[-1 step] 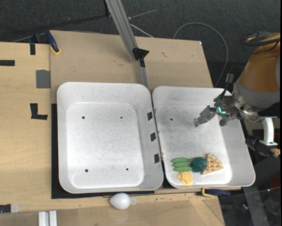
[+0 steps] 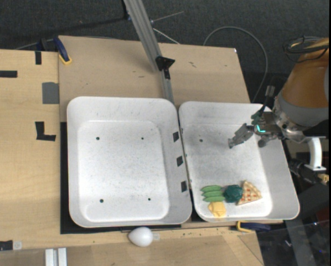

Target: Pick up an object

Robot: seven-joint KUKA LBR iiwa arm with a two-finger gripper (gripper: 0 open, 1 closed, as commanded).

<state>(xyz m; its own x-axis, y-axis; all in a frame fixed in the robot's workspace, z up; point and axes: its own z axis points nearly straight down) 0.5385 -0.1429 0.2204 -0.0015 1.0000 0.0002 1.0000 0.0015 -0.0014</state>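
Brown wood makes the top of the bench, and dark floor shows behind it. Two white bins sit on it side by side. Nothing lies in the left bin. The right bin has a small pile of toys at its near end. A green pea pod lies there, with a yellow toy just below it. A dark green lump touches them, and a pizza slice toy lies beside the lump on its right.

The grey arm with its orange band reaches in from the right. Its gripper hangs over the far part of the right bin, well apart from the toys. I cannot tell if the gripper is open or closed. Nothing shows in it.

A white egg-shaped thing rests on the bench in front of the left bin. A grey metal bar slants down toward the gap between the bins.
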